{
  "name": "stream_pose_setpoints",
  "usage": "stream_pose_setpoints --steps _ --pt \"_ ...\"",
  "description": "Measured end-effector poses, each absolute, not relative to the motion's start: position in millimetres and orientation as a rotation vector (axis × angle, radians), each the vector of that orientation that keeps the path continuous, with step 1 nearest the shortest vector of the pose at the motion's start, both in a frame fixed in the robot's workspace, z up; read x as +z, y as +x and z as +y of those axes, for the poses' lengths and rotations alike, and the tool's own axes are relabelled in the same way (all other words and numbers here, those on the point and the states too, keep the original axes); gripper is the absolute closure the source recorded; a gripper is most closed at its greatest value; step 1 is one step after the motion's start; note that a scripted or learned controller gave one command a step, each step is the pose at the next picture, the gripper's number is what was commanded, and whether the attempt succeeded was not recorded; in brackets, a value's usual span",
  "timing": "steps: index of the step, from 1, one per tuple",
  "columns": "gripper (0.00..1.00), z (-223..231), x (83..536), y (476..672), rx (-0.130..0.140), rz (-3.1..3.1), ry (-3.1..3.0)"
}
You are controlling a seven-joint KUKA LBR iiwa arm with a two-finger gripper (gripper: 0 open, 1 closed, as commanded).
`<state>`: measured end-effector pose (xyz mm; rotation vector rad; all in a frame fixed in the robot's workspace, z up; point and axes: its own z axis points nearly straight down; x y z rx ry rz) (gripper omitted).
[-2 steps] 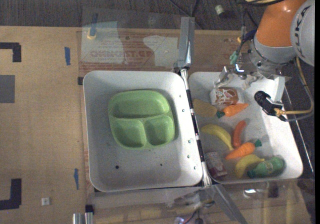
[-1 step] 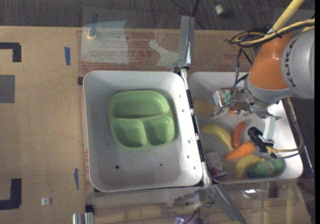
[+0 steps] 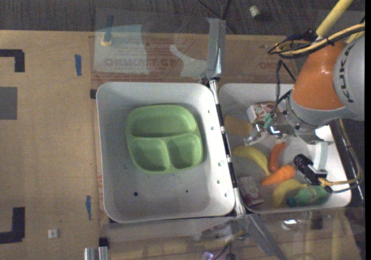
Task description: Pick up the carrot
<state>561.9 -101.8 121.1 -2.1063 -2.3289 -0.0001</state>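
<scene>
Orange against white, the carrot lies in the right bin, slanting across the heap near the bin's near edge, its thicker end toward the right. It touches a yellow banana on its left and a second yellowish fruit below it, with a green bottle-like thing just beside that. The gripper hangs over the middle of this bin, above and a little left of the carrot — how its jaws stand I cannot tell, and nothing visible sits in them. The left bin bears a green divided plate, well apart from the work. By my reading this is the approach step, the grasp not yet made. The next move calls for shifting toward the near edge and descending across the carrot's middle — crowding neighbours leave little room.
</scene>
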Motion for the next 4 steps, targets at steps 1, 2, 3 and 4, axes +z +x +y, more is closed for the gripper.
stream_pose_setpoints --steps 1,2,3,4 --pt "0.00 -186.5 87.2 618.8 -0.004 -2.287 -2.161" --pt "1.00 -188.1 98.9 619.9 -0.007 -2.290 -2.166" --pt "1.00 -124.9 191.2 654.2 -0.003 -2.241 -2.207" --pt "1.00 -157.6 214.6 627.1 0.002 -1.965 -2.452"
